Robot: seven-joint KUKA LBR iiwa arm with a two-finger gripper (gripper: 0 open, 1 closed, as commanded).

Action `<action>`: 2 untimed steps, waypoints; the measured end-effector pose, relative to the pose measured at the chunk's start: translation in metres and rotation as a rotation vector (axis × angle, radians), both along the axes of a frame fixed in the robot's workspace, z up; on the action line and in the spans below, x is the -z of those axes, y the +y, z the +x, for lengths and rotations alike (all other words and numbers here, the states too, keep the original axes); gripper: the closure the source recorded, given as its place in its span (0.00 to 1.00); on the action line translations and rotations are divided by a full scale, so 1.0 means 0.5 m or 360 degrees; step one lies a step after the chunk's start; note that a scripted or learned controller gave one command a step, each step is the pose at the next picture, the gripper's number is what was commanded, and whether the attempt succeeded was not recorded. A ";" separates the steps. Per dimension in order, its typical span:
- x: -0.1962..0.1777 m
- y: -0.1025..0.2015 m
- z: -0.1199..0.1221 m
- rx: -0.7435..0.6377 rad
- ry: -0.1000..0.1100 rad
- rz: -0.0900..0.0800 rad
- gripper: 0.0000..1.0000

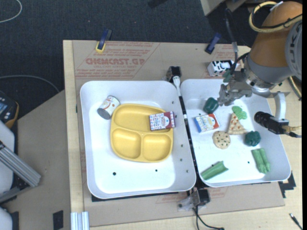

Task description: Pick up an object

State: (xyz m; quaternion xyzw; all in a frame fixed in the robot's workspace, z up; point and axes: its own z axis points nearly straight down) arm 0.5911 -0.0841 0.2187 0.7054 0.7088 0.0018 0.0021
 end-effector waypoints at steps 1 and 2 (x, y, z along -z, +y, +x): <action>0.007 0.028 0.003 0.0005 0.0008 0.0000 1.00; -0.033 0.021 0.014 0.0005 0.0000 -0.0002 1.00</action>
